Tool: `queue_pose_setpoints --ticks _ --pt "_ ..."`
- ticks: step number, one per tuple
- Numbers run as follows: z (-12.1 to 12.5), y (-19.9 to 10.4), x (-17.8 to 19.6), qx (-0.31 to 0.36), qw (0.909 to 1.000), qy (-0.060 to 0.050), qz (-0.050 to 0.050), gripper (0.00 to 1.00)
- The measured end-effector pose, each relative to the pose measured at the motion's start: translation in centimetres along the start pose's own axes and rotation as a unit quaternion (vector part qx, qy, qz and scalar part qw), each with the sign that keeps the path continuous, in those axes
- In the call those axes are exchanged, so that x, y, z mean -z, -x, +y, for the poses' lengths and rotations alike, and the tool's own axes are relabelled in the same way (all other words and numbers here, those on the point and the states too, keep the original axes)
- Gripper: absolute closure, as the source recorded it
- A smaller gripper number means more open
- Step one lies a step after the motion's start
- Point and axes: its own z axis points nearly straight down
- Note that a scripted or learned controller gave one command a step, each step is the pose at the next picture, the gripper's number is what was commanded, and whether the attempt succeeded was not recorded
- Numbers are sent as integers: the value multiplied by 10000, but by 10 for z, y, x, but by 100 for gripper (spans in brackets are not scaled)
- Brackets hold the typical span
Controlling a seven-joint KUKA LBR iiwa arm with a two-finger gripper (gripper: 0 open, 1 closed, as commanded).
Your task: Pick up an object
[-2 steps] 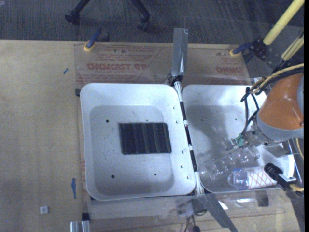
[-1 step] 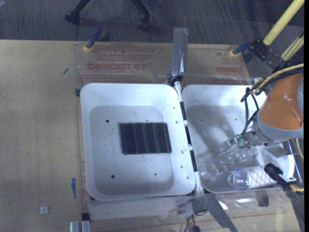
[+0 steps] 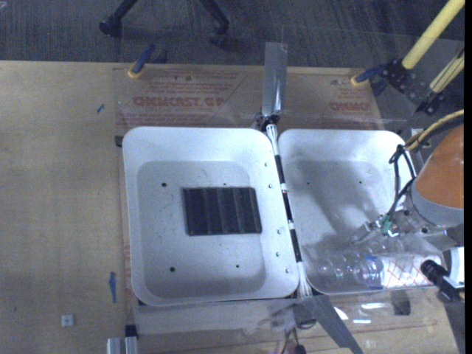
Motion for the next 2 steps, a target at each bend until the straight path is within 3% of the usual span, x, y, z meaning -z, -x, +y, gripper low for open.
queue_pose_setpoints --ticks 1,2 --pt "2 1 12 -7 10000 30 -13 100" --pt "59 -31 108 -168 9999 -34 9 100"
